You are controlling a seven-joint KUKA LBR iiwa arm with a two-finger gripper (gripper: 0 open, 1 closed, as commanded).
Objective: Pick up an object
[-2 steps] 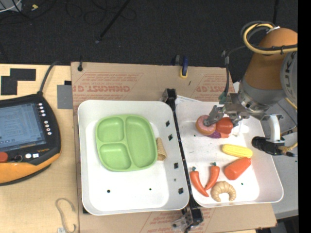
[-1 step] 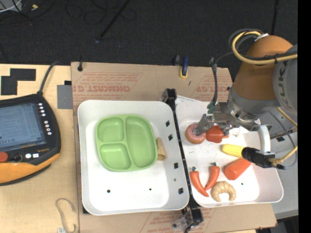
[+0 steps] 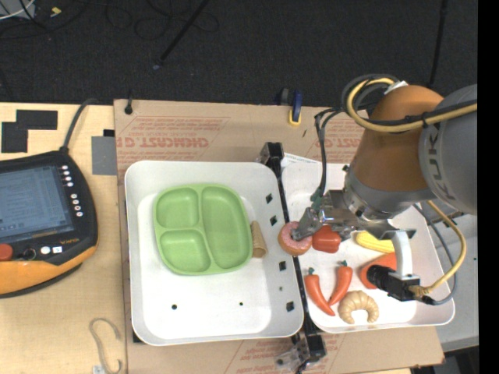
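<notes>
The arm reaches in from the right and hangs low over the right bin (image 3: 437, 318), its gripper (image 3: 318, 223) down near that bin's left wall. Whether the jaws are spread or pressed together cannot be told here, because the wrist and cabling crowd them. Just below the gripper lie a pink donut (image 3: 292, 240) at the bin's left edge and a red block-like piece (image 3: 327, 241) beside it, both so close that touching cannot be ruled in or out. Further down sit two red chili peppers (image 3: 320, 293), side by side, and a tan croissant (image 3: 359, 306) near the front rim. A yellow banana (image 3: 374, 243) lies to the right of the red piece. In the left bin (image 3: 156, 310) rests a green divided plate (image 3: 201, 229), with a small brown cork-like cylinder (image 3: 258, 239) touching its right edge.
</notes>
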